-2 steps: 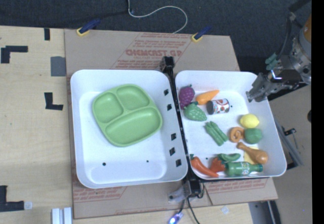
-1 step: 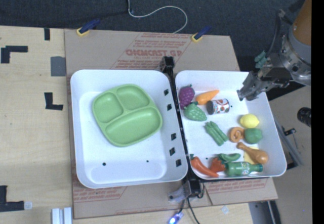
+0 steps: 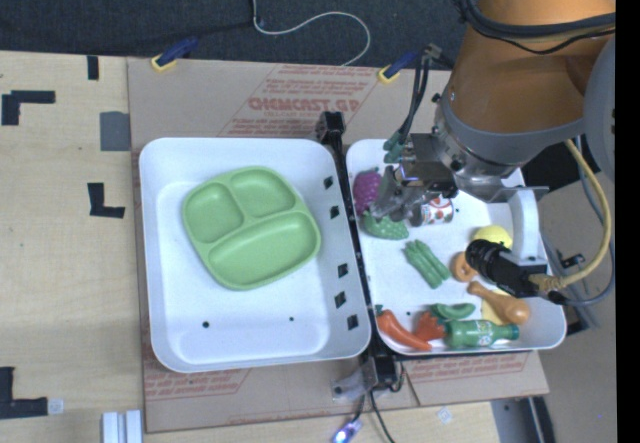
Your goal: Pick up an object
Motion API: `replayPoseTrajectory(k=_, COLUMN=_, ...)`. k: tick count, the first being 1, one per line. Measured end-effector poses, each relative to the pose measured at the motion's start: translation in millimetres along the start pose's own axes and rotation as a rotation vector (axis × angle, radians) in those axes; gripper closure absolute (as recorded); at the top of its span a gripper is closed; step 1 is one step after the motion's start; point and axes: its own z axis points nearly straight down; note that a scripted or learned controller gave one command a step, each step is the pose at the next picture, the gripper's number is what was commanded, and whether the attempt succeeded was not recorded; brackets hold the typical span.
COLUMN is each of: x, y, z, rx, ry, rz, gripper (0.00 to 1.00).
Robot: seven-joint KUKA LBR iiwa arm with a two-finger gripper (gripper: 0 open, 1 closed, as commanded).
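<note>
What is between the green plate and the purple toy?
In the camera view, the bins' two white walls and the black clips along them lie between the green plate and the purple toy.

A green three-compartment plastic plate [image 3: 252, 226] lies in the left shallow white bin [image 3: 170, 331]. The right shallow white bin [image 3: 545, 336] holds small toy foods, with a green plastic bottle [image 3: 480, 334] at lower right.

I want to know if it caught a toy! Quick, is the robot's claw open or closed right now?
Gripper: cannot be told; it is low in the right bin, by the purple toy.
</note>
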Motion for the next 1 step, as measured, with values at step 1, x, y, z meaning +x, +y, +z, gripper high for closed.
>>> replayPoseTrajectory(k=1, x=11.5, y=0.4, z=-43.0, rx=-0.007, ry=-0.001, rz=0.008, gripper=1.0)
